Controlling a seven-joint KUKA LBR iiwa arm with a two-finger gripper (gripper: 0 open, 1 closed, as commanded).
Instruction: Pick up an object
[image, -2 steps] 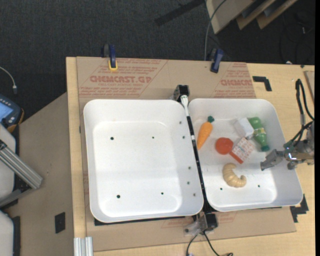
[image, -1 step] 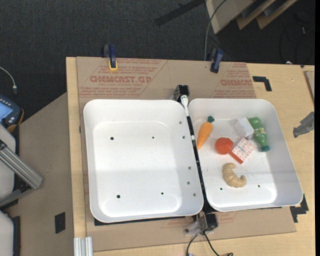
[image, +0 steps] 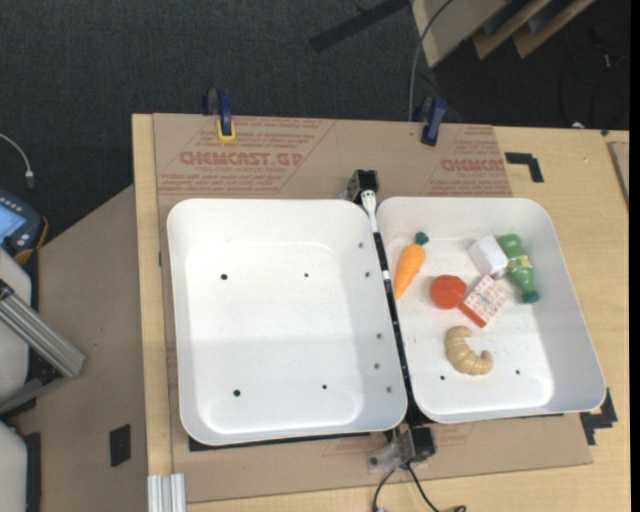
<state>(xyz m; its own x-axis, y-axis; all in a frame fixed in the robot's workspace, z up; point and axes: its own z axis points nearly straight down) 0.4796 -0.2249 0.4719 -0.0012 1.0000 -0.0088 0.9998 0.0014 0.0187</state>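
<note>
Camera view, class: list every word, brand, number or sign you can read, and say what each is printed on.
"CHEMCAST GP": red print on the brown board, above the left bin.
The same red print, partly cut off, above the right bin: not fully readable.
Small carton with red pattern: print too small to read.

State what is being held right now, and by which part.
Nothing is held: the orange toy carrot, red round toy and tan croissant lie loose in the right white bin.
</note>
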